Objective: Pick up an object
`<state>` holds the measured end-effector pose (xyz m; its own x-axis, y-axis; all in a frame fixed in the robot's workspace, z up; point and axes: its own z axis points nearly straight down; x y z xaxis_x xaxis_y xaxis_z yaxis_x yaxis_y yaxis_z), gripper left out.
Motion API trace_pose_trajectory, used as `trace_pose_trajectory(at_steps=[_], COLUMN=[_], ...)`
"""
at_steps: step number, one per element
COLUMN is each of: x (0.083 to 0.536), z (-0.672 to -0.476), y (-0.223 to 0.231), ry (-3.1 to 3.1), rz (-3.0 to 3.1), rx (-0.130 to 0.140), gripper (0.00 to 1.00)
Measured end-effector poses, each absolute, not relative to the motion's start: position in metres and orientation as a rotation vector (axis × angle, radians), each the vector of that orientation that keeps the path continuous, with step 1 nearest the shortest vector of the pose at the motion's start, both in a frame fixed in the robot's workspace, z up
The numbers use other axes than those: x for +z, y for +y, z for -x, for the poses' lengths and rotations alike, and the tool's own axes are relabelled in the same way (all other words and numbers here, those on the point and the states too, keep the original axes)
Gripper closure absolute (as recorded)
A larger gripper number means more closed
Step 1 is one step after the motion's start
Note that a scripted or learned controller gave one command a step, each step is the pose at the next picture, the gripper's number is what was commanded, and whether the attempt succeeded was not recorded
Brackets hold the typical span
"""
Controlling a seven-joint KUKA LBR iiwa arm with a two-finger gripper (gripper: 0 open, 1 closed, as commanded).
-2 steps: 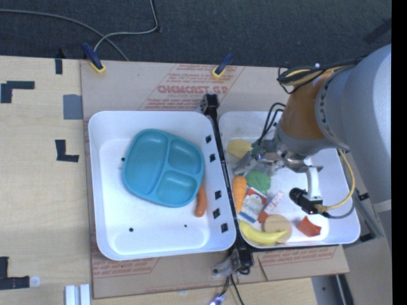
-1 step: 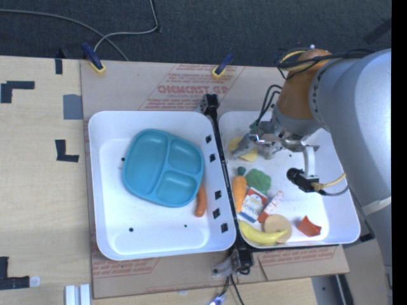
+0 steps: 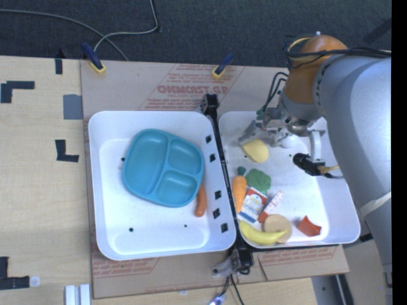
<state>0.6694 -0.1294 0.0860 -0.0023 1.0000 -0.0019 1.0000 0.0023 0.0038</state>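
While the grey arm [image 3: 356,113] with its orange band reaches in from the right, its gripper [image 3: 275,131] hangs over the far end of the right bin [image 3: 337,202], just above a pale yellow lemon-shaped toy [image 3: 255,150]. Whether the fingers are spread or closed cannot be told, and nothing is visibly held between them. Taking the lemon-shaped toy as landmark: just nearer the camera lies a green leafy toy [image 3: 259,179], and beside that, against the bin's left wall, an orange carrot [image 3: 238,192]. Further toward the near end sit a small red and white carton [image 3: 253,206], a round tan piece [image 3: 277,224], a yellow banana [image 3: 261,235] and a red wedge [image 3: 309,226]. Left of the landmark, across the divider, the left bin [image 3: 111,189] holds a blue divided plate [image 3: 163,168] with a small orange sausage-like toy [image 3: 201,202] touching its near right edge.
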Motion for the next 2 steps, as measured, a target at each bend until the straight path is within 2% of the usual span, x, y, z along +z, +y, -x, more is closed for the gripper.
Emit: trace_pose_trajectory(at_steps=[1,2], x=[0.086,0.096], z=[-0.660,-0.660], y=[-0.116,-0.116], ry=[2.221,2.222], rz=[-2.217,-2.216], rx=[0.000,-0.002], gripper=[0.00,1.00])
